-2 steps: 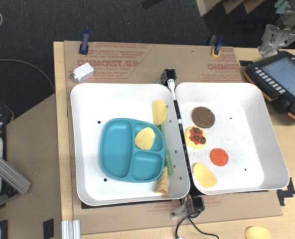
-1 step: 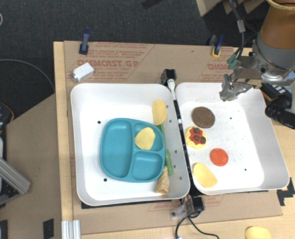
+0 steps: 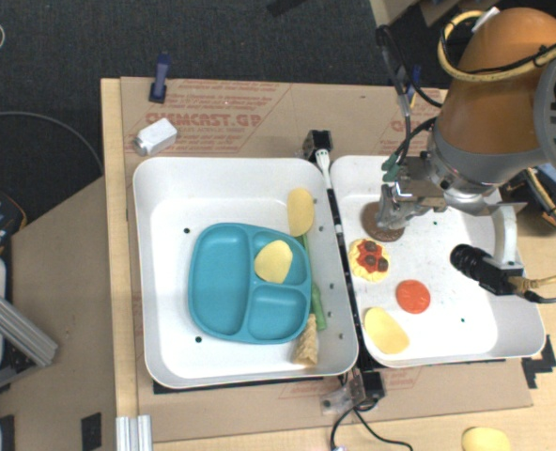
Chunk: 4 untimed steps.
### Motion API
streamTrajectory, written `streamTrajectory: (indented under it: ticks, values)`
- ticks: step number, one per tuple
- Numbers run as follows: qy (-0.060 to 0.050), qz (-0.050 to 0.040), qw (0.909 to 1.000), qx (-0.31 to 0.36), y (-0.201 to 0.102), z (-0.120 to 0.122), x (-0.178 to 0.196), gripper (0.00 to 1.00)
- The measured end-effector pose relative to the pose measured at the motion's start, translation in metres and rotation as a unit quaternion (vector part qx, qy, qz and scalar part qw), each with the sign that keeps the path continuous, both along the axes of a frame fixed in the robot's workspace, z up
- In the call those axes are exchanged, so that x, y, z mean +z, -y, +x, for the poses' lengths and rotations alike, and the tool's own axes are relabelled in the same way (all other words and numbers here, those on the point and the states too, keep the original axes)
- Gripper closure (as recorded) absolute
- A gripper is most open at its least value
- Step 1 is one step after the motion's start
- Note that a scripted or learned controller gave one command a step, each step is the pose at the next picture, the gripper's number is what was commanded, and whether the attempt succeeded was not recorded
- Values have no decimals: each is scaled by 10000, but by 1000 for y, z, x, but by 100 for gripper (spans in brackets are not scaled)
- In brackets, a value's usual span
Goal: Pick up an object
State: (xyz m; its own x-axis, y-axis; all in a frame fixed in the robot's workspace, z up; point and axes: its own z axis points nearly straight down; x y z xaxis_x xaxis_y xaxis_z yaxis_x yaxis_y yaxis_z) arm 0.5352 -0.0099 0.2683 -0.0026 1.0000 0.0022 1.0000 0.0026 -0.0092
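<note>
arm bent down, pincer [image 3: 388,225] pointing downward

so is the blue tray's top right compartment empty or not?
Not empty. A pale yellow piece lies in that compartment of the blue tray.

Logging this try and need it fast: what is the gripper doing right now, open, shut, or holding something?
Gripper: down in the right bin over a brown round thing; cannot be told whether it is open, shut or holding anything.
</note>
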Motion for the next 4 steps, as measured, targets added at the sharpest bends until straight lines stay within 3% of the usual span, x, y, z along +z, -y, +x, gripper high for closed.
streamTrajectory:
  ticks: [1,2,3,4]
  values:
    - [49,-10,10000,-4,-49,-39,66,100]
    - [-17,-14,10000,-45,2,-50,-55,100]
    - [-4,-14,10000,-63,93,-59,-173,100]
    - [53,-13,10000,-21,87,-56,-157,100]
